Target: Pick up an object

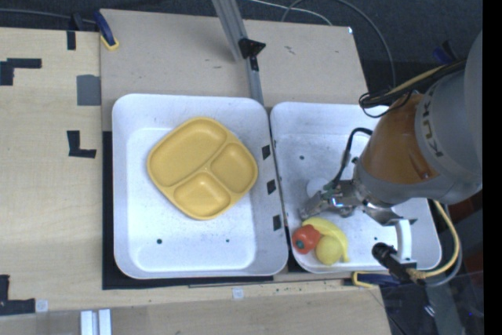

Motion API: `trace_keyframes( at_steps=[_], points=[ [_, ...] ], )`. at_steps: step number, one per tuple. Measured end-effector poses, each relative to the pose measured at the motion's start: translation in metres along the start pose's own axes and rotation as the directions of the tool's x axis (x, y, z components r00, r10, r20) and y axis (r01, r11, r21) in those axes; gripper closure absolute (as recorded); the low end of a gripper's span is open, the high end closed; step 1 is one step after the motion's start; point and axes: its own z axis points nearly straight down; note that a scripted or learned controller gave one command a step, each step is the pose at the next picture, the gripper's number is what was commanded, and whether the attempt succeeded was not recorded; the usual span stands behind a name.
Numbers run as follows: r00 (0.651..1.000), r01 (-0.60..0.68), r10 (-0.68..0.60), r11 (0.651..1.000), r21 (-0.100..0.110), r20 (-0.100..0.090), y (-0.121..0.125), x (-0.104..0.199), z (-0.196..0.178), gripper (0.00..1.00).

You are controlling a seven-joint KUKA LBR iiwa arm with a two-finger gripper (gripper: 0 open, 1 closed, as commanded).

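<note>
Hanging low in the right bin, the hand (can't tell if spread or pinched) | red and yellow toy fruit just below it, front corner | yellow tray in left bin

The arm's bulk is covering much of the right bin from you, its body running off the right edge. The gripper's fingers are blurring together, and the small toys are showing too small to identify.
</note>
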Motion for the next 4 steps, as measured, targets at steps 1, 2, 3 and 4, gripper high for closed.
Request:
trace_keyframes(
  at_steps=[1, 2, 3, 4],
  points=[
    [1.000, 0.001, -0.001, 1.000, 0.002, -0.002, 0.000, 0.001, -0.010, 1.00],
    [1.000, -0.001, 0.001, 1.000, -0.004, 0.000, 0.001, -0.009, -0.066, 1.00],
    [1.000, 0.001, -0.001, 1.000, -0.005, 0.000, -0.006, -0.004, -0.124, 1.00],
    [1.000, 0.001, -0.001, 1.000, -0.006, 0.001, 0.003, -0.006, -0.183, 1.00]
  ],
)
